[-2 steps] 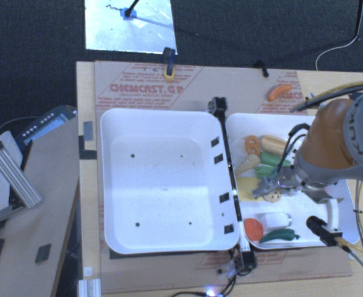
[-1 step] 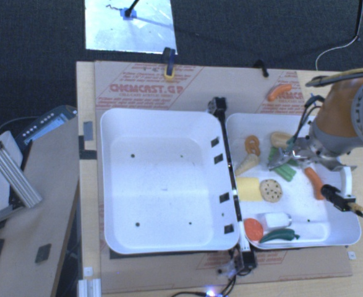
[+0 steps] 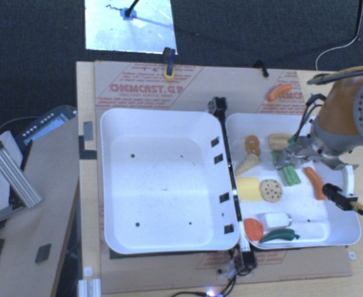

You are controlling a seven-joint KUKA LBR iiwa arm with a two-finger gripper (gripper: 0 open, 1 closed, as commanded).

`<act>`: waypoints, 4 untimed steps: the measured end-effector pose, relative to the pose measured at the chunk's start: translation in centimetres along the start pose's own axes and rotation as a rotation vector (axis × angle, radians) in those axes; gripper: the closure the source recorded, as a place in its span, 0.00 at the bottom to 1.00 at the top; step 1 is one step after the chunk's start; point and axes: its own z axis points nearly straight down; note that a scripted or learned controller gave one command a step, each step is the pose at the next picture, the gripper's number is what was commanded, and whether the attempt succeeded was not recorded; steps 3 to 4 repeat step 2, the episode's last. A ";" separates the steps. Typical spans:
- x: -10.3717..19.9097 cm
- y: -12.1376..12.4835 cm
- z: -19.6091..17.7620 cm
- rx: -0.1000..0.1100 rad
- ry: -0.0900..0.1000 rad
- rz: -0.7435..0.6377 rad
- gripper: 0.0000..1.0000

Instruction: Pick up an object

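Down over the green piece (image 3: 290,176) in the right bin (image 3: 348,231), closing in for a grasp.

Green piece lying flat mid-bin, long axis running top-left to bottom-right, orange carrot (image 3: 315,183) just beside, cookie (image 3: 271,190) near. Gripper (image 3: 287,160) poised at its upper end; open or closed, cannot tell. Next, by the look of it: a clean pinch across the narrow width, then a straight lift.

Grey arm (image 3: 345,132), orange band, black cabling, metal claw (image 3: 287,159)
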 end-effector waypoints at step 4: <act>14.5 6.4 -8.8 -0.001 0.003 -0.011 1.00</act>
